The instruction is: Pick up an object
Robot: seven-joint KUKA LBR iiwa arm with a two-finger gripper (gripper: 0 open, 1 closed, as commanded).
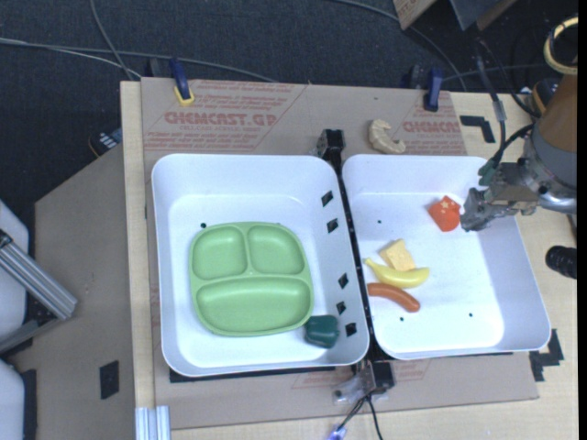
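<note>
The gripper is hanging over the right bin, low above that bin's far right part, with the grey arm reaching in behind it. Whether it is open or closed cannot be told; its tip is a dark blur at this angle.

Taking the small orange-red block as the landmark: it is sitting on the right bin's floor, and the gripper is hovering just beside it on the side toward the arm, possibly touching it, though the view is too poor to be sure. Nothing is visibly lifted off the floor.

Nearer the camera from the orange-red block, a pale yellow wedge is lying against a banana, and just past those a red sausage is lying on the floor. Well away from the block, across the divider, the left bin is holding a green divided tray, with a dark green block sitting at the tray's near corner. Beyond the block, outside the bins on the cardboard, a small beige object is resting.
</note>
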